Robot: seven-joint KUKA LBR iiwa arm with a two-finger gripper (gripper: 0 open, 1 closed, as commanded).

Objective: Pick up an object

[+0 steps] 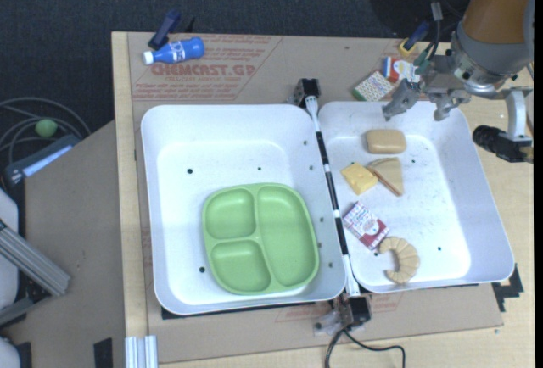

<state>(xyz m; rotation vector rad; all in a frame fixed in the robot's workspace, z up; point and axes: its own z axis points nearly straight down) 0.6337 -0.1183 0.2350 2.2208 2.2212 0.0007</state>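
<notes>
Bench (221, 61) with two white bins (170, 146), blue bottle (174, 52).

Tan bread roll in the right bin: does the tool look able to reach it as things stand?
Probably yes. The tool hangs open above the bin's far edge, the bread roll lies just below it, uncovered, apart from the yellow wedge.

arm (496, 10): orange band | grey wrist | dark cables, perhaps | metal jaws

My gripper (422, 99) looks bare metal, dull grey. Both white bins (170, 154) seem smooth plastic, the green divided plate (259, 237) glossy plastic, the bench (254, 69) matt printed cardboard.
</notes>
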